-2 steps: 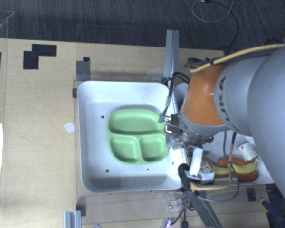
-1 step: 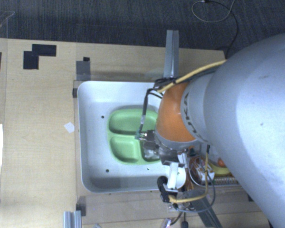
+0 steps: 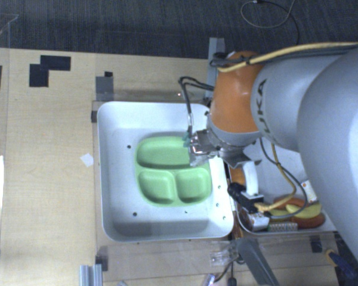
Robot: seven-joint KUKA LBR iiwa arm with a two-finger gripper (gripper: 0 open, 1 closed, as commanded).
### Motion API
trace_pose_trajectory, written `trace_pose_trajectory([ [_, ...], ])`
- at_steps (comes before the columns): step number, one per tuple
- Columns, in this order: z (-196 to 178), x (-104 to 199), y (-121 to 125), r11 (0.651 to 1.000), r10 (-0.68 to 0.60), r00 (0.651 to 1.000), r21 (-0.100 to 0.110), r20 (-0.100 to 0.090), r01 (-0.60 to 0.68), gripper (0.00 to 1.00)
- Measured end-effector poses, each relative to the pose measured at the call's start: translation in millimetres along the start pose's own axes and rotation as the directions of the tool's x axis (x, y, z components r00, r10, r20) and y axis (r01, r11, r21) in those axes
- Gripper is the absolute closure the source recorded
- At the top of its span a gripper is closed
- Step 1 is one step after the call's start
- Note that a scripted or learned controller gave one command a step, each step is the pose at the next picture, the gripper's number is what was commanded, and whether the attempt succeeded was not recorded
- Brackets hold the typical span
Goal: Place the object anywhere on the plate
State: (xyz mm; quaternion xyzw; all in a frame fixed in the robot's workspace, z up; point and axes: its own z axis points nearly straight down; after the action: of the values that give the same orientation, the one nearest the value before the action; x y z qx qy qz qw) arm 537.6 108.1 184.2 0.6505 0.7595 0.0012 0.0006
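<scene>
A light green plate [image 3: 167,170] with three compartments lies in the middle of the left white bin [image 3: 116,177]. My gripper [image 3: 194,147] hangs over the plate's right edge, at the right end of the large upper compartment. The grey arm with its orange band [image 3: 235,103] reaches in from the right and covers most of the right bin. A small teal spot shows at the gripper's tip, too small to identify. Whether anything is held is hidden by the wrist.
Under the arm in the right bin, yellow and red fruit-like pieces [image 3: 298,210] and an orange piece [image 3: 238,174] peek out. Cables [image 3: 280,168] loop from the wrist. Bare wooden bench [image 3: 42,159] stretches to the left of the bins.
</scene>
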Motion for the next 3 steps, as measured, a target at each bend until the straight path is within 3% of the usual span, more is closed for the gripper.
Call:
trace_pose_trajectory([
  [1,-16.7,118.1,-32.8,0.992,0.128,0.992,0.002,-0.001,-0.128,1.0],
  [2,-21.6,65.2,32.9,1.0,-0.006,1.0,0.0,0.001,0.006,1.0],
  [3,13.6,127.4,-31.8,0.986,0.165,0.986,0.003,0.001,-0.165,1.0],
])
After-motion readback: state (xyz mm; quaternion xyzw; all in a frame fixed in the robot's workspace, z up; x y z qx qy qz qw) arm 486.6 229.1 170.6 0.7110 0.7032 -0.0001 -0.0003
